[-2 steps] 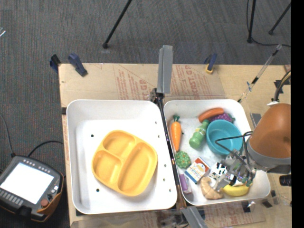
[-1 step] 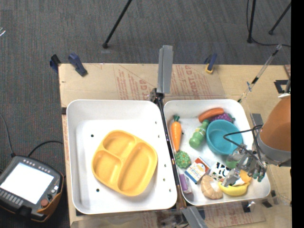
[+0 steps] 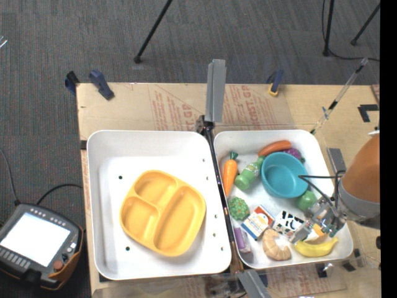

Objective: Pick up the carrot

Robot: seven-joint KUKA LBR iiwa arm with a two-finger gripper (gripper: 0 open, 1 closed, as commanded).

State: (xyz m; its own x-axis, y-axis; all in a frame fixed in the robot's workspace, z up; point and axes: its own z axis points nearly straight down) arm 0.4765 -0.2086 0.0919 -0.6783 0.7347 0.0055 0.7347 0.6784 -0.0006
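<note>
Camera view looks down at a slant on a worktop (image 3: pixel 155 107) carrying two shallow white bins side by side. At nine o'clock sits the left bin (image 3: pixel 105 166), with a yellow divided plate (image 3: pixel 162 212) lying in it. At three o'clock sits the right bin (image 3: pixel 319 148), crowded with toys. The carrot (image 3: pixel 229 174), orange with a green top, lies at the bin's ten o'clock side, just beside its left wall, tip pointing toward six o'clock. Just to its right is a green bottle (image 3: pixel 247 174), and beyond that a teal bowl (image 3: pixel 284 174) near the middle. An orange sausage-shaped toy (image 3: pixel 275 148) rests at the bin's twelve o'clock edge. A croissant (image 3: pixel 276 244) and a banana (image 3: pixel 316 247) lie at its six o'clock edge. The grey arm (image 3: pixel 366 185) reaches in from three o'clock. Its gripper (image 3: pixel 319 223) hangs low over the bin's five o'clock corner, just above the banana and well apart from the carrot. Whether the fingers are apart or together, I cannot tell.
</note>
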